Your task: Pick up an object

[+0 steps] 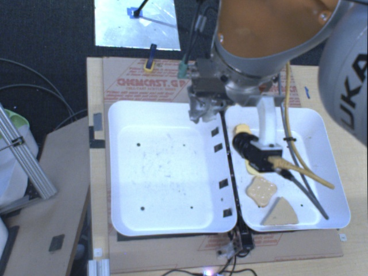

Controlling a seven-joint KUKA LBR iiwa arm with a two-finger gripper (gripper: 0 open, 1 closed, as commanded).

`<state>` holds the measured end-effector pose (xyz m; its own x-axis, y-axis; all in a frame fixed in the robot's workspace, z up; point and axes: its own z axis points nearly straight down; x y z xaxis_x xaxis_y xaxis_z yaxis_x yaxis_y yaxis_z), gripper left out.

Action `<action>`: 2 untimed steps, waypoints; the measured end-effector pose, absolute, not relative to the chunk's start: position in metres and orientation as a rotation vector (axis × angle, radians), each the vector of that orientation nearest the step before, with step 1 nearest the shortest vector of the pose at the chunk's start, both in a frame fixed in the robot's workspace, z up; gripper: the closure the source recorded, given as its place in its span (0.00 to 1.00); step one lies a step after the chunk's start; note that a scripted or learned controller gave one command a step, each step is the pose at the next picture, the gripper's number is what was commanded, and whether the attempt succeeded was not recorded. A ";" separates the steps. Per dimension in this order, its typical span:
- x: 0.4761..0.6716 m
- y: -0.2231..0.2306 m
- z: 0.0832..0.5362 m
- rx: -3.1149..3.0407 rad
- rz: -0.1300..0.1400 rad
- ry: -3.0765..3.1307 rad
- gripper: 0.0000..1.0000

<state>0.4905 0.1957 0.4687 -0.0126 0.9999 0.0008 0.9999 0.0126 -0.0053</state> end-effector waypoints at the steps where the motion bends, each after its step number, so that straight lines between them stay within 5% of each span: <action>1: 0.493 0.191 0.484 -2.211 -0.007 -2.234 1.00; 2: 0.538 0.150 0.371 -2.224 0.014 -2.215 1.00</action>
<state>0.5382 0.1500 0.3712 0.0042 1.0000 -0.0048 1.0000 -0.0043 -0.0082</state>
